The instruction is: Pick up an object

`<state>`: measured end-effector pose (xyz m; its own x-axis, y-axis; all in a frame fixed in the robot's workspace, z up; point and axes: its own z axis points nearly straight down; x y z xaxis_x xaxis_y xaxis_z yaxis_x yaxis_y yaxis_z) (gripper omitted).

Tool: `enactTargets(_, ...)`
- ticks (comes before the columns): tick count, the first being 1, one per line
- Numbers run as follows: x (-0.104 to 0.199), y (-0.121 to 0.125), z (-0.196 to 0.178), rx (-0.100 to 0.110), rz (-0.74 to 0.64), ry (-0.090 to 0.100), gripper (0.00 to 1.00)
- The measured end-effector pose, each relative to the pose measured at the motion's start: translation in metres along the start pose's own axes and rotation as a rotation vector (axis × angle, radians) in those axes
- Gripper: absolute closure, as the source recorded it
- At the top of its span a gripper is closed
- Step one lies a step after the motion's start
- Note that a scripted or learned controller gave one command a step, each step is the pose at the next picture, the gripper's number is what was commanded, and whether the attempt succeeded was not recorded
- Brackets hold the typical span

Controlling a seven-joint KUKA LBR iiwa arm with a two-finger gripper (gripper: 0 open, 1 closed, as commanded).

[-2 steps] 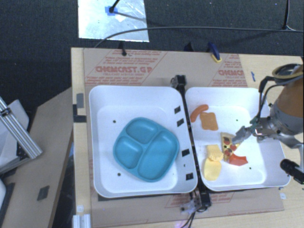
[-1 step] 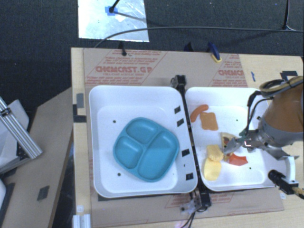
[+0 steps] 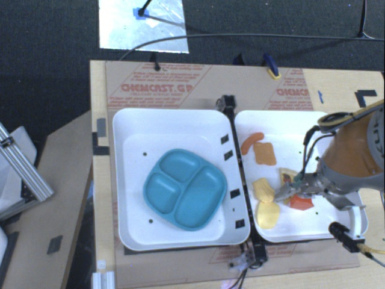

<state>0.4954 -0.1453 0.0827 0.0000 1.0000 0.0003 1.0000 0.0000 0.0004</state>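
Tool position: my tool sits low in the right shallow white plastic bin, its tip pointing toward the view's left.
Tool state: I cannot tell whether it is released or clenched; the tip is too small and blurred.
Nearest candidate: a pale yellow, lumpy soft piece lies touching or just beside my tip, on its left.
Second candidate: a rounder yellow piece lies just below the first, nearer the bin's front wall.
Third candidate: a flat red piece lies right beside the tool on its wrist side, partly covered.
Farther items: an orange sausage-shaped piece and an orange flat piece lie up the bin, apart from the tool.
Left bin: a teal, sectioned plastic plate rests in the left white bin, well apart.
Judgement: the pale yellow piece is the likely target.
Writing: the brown sheet on the tabletop reads "CHEMCAST GP", mirrored.
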Motion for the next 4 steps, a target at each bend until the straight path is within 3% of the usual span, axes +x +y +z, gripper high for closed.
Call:
enactTargets(1, 0.001, 0.002, -0.014, -0.004, -0.003, 0.002, 1.00)
enactTargets(2, 0.000, 0.014, -0.067, -0.005, -0.005, -0.002, 1.00)
enactTargets(3, 0.001, 0.009, -0.129, -0.006, -0.005, -0.002, 1.00)
enactTargets(4, 0.000, 0.010, -0.146, -0.003, -0.005, -0.001, 1.00)
